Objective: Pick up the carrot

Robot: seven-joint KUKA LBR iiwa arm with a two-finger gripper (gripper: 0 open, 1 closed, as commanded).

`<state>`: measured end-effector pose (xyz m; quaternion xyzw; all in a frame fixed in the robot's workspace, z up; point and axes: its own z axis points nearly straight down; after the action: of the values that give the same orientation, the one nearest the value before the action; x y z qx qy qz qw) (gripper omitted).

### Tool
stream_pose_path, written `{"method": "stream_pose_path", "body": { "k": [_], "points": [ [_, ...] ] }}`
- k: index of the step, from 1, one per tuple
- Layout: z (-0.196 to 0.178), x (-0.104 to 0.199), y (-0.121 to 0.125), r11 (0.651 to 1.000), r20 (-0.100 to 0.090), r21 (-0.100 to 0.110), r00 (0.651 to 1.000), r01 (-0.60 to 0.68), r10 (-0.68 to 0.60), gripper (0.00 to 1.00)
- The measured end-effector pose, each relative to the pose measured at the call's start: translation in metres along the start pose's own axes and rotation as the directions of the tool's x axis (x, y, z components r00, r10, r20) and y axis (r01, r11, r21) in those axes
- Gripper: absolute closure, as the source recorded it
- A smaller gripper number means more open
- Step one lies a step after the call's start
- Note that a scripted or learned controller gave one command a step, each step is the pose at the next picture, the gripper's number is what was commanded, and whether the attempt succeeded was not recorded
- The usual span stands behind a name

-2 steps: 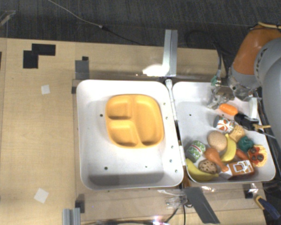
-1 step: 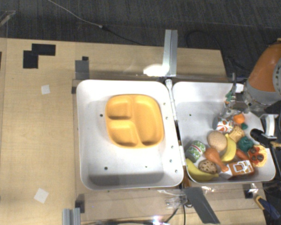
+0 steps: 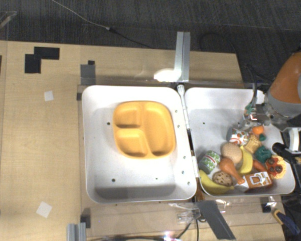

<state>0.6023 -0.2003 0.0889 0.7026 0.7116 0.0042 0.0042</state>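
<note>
Seen from the camera above the pale wooden desk (image 3: pixel 35 149): my grey arm with its orange band (image 3: pixel 293 82) reaches in from the right, and my hand (image 3: pixel 252 115) hangs over the right shallow white bin (image 3: pixel 210 109), near its far right side. Whether the hand is released or clenched, I cannot tell. The orange toy carrot (image 3: pixel 231 168) lies at a slant in the heap of toy food in that bin's near right part, just under a tan rounded piece (image 3: pixel 232 151) and beside a yellow banana (image 3: pixel 246 162). A yellow three-compartment plastic plate (image 3: pixel 142 128) sits in the left white bin (image 3: pixel 98 149).
</note>
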Motion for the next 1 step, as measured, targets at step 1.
{"method": "stream_pose_path", "body": {
  "k": [1],
  "points": [
    [-0.0128, 0.0012, 0.0033, 1.0, 0.002, -0.008, 1.0, 0.005, -0.005, 1.0]
  ]
}}
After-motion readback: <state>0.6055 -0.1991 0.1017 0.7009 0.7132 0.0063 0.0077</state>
